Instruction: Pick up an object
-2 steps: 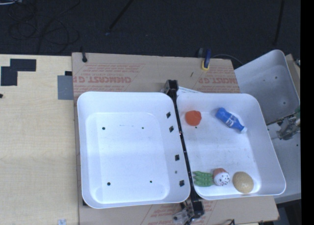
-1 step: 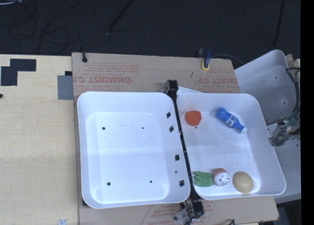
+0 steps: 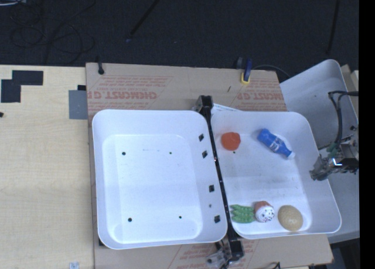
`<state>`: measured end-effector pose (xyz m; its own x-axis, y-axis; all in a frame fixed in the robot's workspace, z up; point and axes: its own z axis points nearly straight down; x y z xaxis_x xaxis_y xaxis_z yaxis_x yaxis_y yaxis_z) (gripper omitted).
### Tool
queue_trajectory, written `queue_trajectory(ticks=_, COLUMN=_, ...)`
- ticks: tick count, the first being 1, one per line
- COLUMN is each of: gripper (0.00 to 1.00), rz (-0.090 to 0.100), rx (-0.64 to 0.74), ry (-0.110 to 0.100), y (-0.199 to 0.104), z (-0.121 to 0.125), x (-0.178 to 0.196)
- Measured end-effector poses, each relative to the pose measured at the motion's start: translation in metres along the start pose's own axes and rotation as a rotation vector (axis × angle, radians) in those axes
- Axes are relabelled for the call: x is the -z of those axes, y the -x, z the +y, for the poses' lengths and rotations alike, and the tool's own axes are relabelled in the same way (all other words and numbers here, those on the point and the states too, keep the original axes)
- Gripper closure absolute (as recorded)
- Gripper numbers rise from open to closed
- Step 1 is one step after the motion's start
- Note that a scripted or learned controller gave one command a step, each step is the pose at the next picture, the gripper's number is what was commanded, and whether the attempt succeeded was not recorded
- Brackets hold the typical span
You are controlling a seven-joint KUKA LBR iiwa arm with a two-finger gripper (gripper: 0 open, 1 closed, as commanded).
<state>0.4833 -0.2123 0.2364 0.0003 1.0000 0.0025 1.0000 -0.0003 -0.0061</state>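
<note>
Here the jaws (image 3: 329,166) hang at the right bin's (image 3: 304,127) three-o'clock rim — whether they are parted or closed I cannot tell. The nearest candidate, a blue bottle (image 3: 274,143), lies toward ten o'clock from them, its long axis running ten to four. A tan ball (image 3: 290,217) sits toward seven o'clock.

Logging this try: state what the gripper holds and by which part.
Nothing is visibly held. The gripper sits at the right bin's right rim, nothing showing between its fingers.
</note>
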Motion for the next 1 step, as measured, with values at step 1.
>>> queue_trajectory(ticks=1, gripper=1.00, rz=-0.001, rx=0.000, ry=0.001, y=0.0011, z=-0.0001, x=0.0123)
